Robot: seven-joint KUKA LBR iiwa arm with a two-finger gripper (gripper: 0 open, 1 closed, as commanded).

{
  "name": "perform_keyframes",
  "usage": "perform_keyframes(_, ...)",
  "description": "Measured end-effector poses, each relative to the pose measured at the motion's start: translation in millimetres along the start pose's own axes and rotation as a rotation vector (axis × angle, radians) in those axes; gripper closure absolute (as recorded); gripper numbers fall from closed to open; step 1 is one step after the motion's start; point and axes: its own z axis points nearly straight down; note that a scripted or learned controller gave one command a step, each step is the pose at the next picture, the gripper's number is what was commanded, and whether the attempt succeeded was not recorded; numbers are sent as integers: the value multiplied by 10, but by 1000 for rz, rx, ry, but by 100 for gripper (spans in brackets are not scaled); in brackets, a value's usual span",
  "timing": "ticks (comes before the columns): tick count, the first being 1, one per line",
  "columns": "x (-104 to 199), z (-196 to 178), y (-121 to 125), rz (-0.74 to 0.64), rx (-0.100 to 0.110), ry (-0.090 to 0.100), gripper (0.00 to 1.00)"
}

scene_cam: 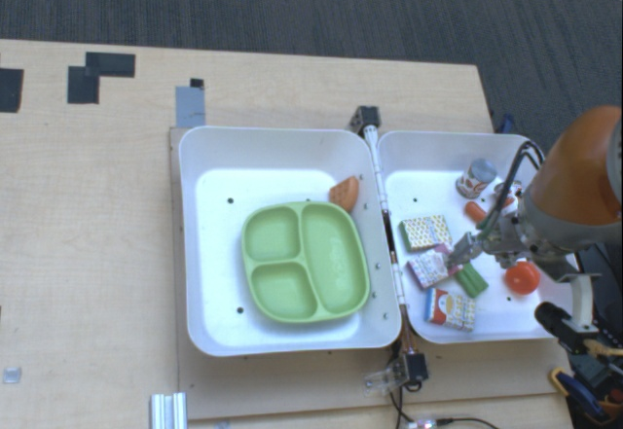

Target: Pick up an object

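Orange band (584, 169): topmost part of the arm, above the right side of the right bin (438, 140).
Gripper (459, 252): low over the middle of the right bin, tip between the purple-and-white carton (426, 269) and the green block (471, 280); open or closed state not readable from this view; nothing seen gripped.
Likely target: purple-and-white carton, lying flat on the bin floor, touching or just beside the gripper tip.
Handling, carton: judged light, thin-walled, slightly crushable; smooth printed faces, prone to slip; best taken across the two narrow edges, not the broad face.
Handling, green block: judged light and stiff; short sides offer a firm pinch; lies tilted, just right of the gripper.
Close neighbours: green-patterned carton (425, 231) just above the target; red-and-white carton (451, 308) below it, near the front wall.
Further out: red ball (523, 277) to the right, round, likely to roll off a pinch; orange carrot-like piece (474, 212) and small can (477, 177) toward the back.
Left bin (209, 223): green divided plate (306, 262) at centre; orange piece (344, 192) at the plate's back right edge.
Risk: crowding around the target; a closing pinch may nudge the block or catch two items.
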Motion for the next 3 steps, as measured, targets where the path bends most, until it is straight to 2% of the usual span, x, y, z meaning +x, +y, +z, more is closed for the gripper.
perform_keyframes(1,6,-104,17,-2,-4,0,100)
perform_keyframes(2,7,-104,16,-2,-4,0,0)
perform_keyframes(3,14,-209,33,-5,-8,0,100)
